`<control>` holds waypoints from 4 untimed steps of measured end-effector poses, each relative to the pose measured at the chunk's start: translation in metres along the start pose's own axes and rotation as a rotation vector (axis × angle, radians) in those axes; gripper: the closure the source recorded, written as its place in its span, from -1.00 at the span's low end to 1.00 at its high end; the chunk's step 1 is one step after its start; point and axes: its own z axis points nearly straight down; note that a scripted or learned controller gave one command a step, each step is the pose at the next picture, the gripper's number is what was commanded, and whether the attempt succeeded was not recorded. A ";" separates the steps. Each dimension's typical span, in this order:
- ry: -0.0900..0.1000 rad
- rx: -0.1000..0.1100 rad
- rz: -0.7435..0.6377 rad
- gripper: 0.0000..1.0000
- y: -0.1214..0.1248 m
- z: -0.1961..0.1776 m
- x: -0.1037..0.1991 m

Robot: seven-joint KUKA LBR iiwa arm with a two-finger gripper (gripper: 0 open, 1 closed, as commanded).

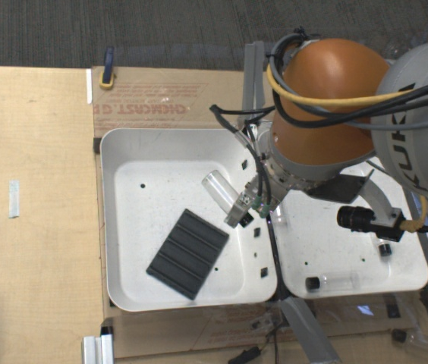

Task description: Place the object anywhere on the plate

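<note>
A black ribbed rectangular plate (189, 252) lies flat and turned at an angle in the lower middle of the left bin (123, 203). My gripper (238, 215) hangs over the left bin's right side, just above and to the right of the plate's upper corner. It is shut on one end of a clear plastic tube (217, 187). The tube sticks out up and to the left of the fingers and stays apart from the plate.
In the right bin (396, 279), another clear tube with a black cap (334, 283) lies near the front wall. The arm's orange band and grey body cover much of that bin. Cardboard and a wooden bench surround the bins.
</note>
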 end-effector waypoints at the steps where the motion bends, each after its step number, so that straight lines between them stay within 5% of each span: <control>1: 0.002 0.003 -0.143 1.00 0.047 0.049 -0.010; 2: 0.000 0.000 -0.216 1.00 0.009 -0.002 -0.042; 3: 0.000 0.000 -0.215 -1.00 0.009 -0.002 -0.042; 4: -0.001 0.001 0.206 -1.00 0.040 -0.045 -0.065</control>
